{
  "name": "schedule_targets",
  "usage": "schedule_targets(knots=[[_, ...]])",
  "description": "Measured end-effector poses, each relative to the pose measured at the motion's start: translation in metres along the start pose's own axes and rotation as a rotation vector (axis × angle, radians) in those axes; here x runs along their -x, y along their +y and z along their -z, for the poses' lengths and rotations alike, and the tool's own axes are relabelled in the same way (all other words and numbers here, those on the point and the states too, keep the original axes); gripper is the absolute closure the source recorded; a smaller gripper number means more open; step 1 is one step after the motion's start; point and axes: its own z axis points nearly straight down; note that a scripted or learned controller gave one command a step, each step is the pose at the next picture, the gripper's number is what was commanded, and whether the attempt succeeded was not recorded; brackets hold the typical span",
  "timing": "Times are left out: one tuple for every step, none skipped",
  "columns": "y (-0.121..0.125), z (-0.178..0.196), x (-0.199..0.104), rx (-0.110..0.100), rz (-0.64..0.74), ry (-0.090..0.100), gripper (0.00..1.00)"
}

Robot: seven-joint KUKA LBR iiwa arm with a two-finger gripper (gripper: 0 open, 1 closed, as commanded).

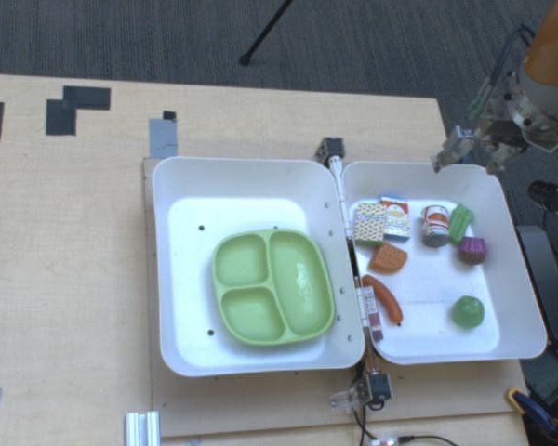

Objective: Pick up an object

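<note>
Looks like a robotics lab: pale wooden bench (65, 249) on grey carpet (167, 17), two white bins (163, 249) clamped together, black tape marks (74, 108) at ten o'clock, loose cabling (372, 426) at six.

A green three-compartment plastic tray (273, 288) is set in the left white bin (181, 249); small toy foods (418, 249) are scattered in the right white bin (511, 277).

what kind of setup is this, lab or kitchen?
Most likely a robot lab test bench, not a kitchen: two white bins on a wooden bench, toy food such as a green ball, and a robot arm reaching in.
</note>
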Motion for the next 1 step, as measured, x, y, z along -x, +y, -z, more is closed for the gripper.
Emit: schedule_targets(knots=[[-0.0451,-0.0871,0.0467,-0.002,-0.002,-0.001,0.00]])
